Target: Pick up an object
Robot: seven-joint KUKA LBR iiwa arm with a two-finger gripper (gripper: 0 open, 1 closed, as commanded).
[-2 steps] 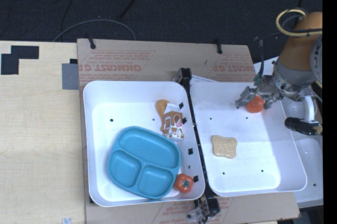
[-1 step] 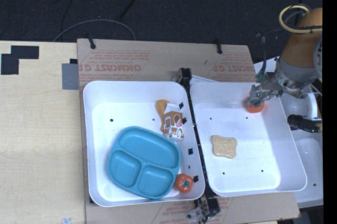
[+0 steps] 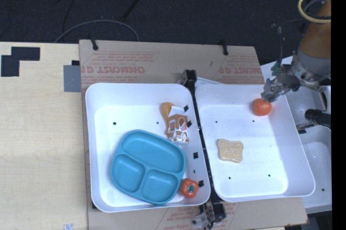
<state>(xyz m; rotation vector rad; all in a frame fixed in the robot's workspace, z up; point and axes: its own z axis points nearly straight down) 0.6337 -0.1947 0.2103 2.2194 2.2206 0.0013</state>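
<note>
In the right bin [image 3: 303, 169], near its far right corner, lies an orange-red ball-like fruit [image 3: 261, 107]. My gripper [image 3: 272, 89] hangs just above and to the right of it, at the bin's far right rim. A beige slice of toast [image 3: 230, 150] lies in the middle of the right bin. The left bin [image 3: 97, 115] holds a blue divided plate [image 3: 147, 166], a small red tomato [image 3: 188, 188] at the plate's near right edge, a white printed packet [image 3: 177, 129] and a tan curved piece [image 3: 166, 110].
A black divider clamp [image 3: 190, 79] sits between the bins at the far side. Both bins rest on a brown cardboard sheet [image 3: 162, 61]. The arm's body [image 3: 316, 45] stands over the bench's right edge.
</note>
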